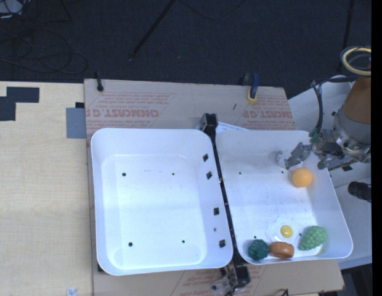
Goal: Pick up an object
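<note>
Just above the orange ball (302, 178), at the upper right of the right bin (259, 159), the gripper (314, 156) hangs with its two fingers spread apart, one grey fingertip (294, 157) reaching out to the ball's upper left and the other sitting off to the ball's upper right. Nothing sits between those fingers, folks — the gap is bare, and the ball lies on the bin floor just below them, apart from both tips as far as this slanted view lets me judge.

So where does the task stand? By my reading, nothing is picked up yet. The arm (357, 113) is over the bin from the ball's right side, the hand is opened and lined up close to the ball, and that looks like the approach stage of a grab. What is left is the real work: come down around the ball, close on it, and lift it clear.

Other candidates wait well below the ball, along the bin's near edge: a fried egg toy (283, 231) straight down from the ball, a light green bumpy piece (312, 237) to the lower right of it, a brown piece (281, 250) further down, and a dark green lump (258, 250) down and to the left. All four rest untouched on the floor of the bin.

The left bin (154, 202), far to the ball's left, is not in play right now. The ball is round and may roll if a fingertip nudges it off centre.
</note>
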`<action>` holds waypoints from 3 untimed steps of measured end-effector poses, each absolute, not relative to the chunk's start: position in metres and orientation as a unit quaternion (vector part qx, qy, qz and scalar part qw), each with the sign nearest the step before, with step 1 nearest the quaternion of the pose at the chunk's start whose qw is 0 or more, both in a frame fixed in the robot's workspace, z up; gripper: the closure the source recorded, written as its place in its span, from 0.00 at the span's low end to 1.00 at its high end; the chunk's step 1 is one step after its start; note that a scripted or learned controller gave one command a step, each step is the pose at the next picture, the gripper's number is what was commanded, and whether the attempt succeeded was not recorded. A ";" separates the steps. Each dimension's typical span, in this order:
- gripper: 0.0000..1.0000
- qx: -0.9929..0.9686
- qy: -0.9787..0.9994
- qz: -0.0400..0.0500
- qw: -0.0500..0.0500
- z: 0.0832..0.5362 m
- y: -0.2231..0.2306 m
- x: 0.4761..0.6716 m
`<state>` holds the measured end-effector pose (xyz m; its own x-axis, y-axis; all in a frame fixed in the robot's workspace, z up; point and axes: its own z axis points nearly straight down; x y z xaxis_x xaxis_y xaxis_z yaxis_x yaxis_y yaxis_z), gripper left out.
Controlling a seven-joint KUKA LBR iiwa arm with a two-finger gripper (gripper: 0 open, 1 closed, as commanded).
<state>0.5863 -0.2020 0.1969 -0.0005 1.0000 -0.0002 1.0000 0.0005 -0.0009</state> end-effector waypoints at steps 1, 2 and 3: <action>0.00 -0.707 -0.707 0.001 -0.002 0.123 -0.214 0.592; 1.00 -0.707 -0.707 0.001 0.001 0.135 -0.213 0.592; 1.00 -0.707 -0.708 0.000 0.000 0.136 -0.199 0.621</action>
